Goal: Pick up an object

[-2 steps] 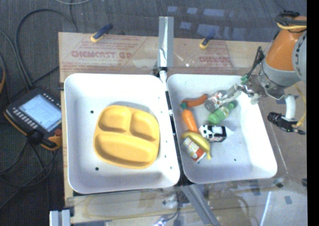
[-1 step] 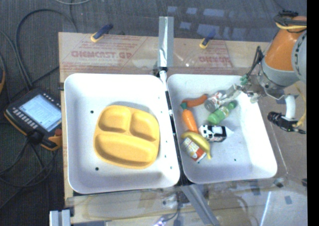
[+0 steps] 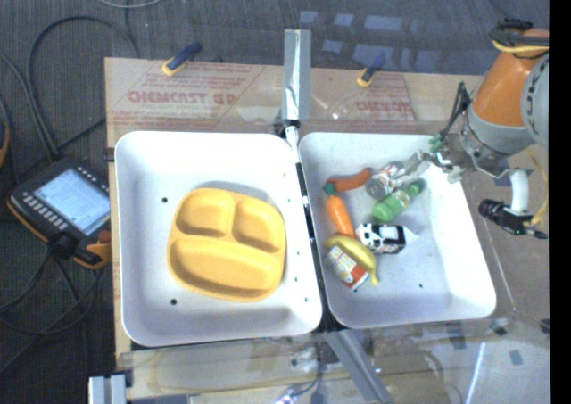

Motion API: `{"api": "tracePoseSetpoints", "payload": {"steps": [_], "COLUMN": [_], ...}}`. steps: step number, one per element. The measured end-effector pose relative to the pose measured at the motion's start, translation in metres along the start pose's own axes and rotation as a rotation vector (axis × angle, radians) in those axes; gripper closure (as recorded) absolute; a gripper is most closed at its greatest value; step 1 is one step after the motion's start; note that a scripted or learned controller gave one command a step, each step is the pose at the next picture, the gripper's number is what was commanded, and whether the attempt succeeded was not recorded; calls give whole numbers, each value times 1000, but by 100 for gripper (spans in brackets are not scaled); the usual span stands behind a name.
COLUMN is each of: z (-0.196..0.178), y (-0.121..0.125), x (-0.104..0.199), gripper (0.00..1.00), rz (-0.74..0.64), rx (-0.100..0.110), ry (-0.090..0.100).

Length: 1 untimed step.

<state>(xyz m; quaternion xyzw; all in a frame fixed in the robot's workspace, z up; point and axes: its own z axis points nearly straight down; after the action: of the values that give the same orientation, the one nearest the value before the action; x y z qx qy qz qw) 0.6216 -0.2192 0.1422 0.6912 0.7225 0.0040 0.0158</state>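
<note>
- Objects: loose cluster in the right bin [image 3: 446,291], left-centre portion of its floor. No single target marked; all lie on the bin floor.
- Cluster contents, top to bottom: orange-red sausage-like item [image 3: 350,181], small grey can [image 3: 385,181], green bottle [image 3: 396,201], carrot [image 3: 338,214], black-and-white cow toy [image 3: 384,235], banana [image 3: 351,251] lying across a red-labelled can [image 3: 346,267].
- Green bottle lies tilted, just below the grey can; carrot near the bin's left wall; cow toy just right of the banana.
- Gripper [image 3: 426,160]: over the upper right part of the right bin, pointing left toward the grey can and green bottle. Nearest items are those two; contact cannot be confirmed.
- Finger state: too small/blurred to resolve; cannot tell whether spread or closed. No obj. visibly between them.
- Arm [image 3: 508,94]: enters from the right, orange band above the wrist, positioned over the bin's upper right corner.
- Left bin [image 3: 143,170]: holds a yellow compartment tray [image 3: 228,243], three sections, approx. centred.
- Bench [image 3: 134,90]: both bins side by side, touching along a central divider.
- Teach pendant [image 3: 62,206]: on the floor left of the bench, screen lit.
</note>
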Motion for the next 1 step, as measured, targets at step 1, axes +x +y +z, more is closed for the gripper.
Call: {"api": "tracePoseSetpoints", "payload": {"steps": [1], "z": [0], "y": [1], "x": [0], "gripper": [0], "rz": [-48], "rx": [-3], "ry": [1]}}
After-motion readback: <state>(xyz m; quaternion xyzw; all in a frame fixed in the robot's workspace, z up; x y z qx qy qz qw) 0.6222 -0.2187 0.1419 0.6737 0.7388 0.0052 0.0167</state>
